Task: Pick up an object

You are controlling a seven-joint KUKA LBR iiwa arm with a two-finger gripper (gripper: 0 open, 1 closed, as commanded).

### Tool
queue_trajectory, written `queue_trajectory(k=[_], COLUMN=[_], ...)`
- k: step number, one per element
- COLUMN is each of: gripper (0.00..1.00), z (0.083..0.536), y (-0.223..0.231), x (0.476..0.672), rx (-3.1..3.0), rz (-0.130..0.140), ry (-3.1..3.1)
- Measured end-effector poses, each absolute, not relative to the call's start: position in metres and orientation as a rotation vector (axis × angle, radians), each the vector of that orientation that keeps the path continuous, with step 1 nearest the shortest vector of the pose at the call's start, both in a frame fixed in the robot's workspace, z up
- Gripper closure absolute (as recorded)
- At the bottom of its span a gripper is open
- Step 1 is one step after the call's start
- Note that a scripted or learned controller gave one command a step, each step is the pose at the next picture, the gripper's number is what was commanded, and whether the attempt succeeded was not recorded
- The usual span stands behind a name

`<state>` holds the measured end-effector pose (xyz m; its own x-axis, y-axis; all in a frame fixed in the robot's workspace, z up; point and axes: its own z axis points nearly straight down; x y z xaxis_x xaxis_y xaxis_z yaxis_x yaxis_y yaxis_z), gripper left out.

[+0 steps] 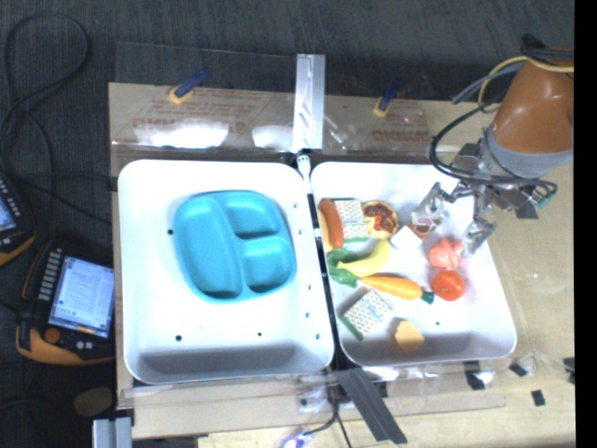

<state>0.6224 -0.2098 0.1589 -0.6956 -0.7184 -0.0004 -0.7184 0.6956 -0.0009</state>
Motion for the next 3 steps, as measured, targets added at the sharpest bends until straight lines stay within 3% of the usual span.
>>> queue_trajectory(k=[1, 2, 3], gripper=[0.0, 0.0, 0.0], z=[0.12, 0.113, 0.09], y=[-0.218, -0.213, -0.218], x=[0.596, 0.569, 0.506], rx=[-0.804, -0.294, 0.21], rz=[-0.022, -0.033, 0.003], ry=[3.009, 3.058, 3.12])
